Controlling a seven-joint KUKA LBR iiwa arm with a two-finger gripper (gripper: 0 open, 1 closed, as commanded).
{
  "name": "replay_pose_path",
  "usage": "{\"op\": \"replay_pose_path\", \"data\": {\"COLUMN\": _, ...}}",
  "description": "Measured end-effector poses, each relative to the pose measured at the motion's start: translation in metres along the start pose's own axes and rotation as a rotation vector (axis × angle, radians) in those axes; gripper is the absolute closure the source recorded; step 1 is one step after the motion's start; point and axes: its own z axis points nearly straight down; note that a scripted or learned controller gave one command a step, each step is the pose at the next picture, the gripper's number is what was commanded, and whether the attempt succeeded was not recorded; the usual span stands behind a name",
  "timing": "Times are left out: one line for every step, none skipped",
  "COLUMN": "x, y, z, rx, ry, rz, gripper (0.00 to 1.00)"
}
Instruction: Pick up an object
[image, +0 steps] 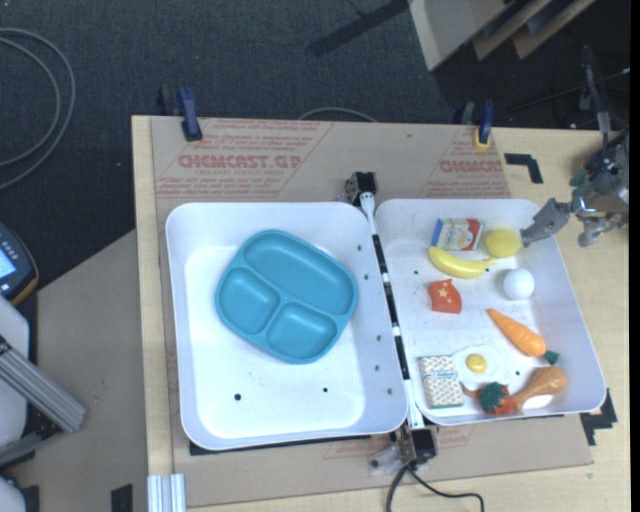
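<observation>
The toys lie in the right bin (573, 300): a banana (456, 263), a lemon (503, 241), a white egg (517, 284), a carrot (518, 332), a red piece (445, 296), a small box (457, 234) and a fried egg (476, 362). The gripper (545, 222) hangs at the bin's far right edge, near the lemon; whether it is spread I cannot tell. The left bin (190, 300) holds a blue divided plate (286, 295). Both bins rest on a brown printed tabletop (250, 160) with blue clamps (187, 106). Around it is dark floor (250, 50) with cables (40, 90).
</observation>
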Motion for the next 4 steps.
{"op": "replay_pose_path", "data": {"x": 0.078, "y": -0.009, "z": 0.134, "rx": 0.015, "ry": 0.008, "rz": -0.005, "gripper": 0.0}}
{"op": "replay_pose_path", "data": {"x": 0.115, "y": -0.011, "z": 0.171, "rx": 0.006, "ry": 0.004, "rz": -0.003, "gripper": 0.0}}
{"op": "replay_pose_path", "data": {"x": 0.112, "y": -0.009, "z": 0.158, "rx": 0.0, "ry": 0.001, "rz": 0.001, "gripper": 1.0}}
{"op": "replay_pose_path", "data": {"x": 0.186, "y": 0.009, "z": 0.048, "rx": -0.012, "ry": 0.004, "rz": -0.009, "gripper": 1.0}}
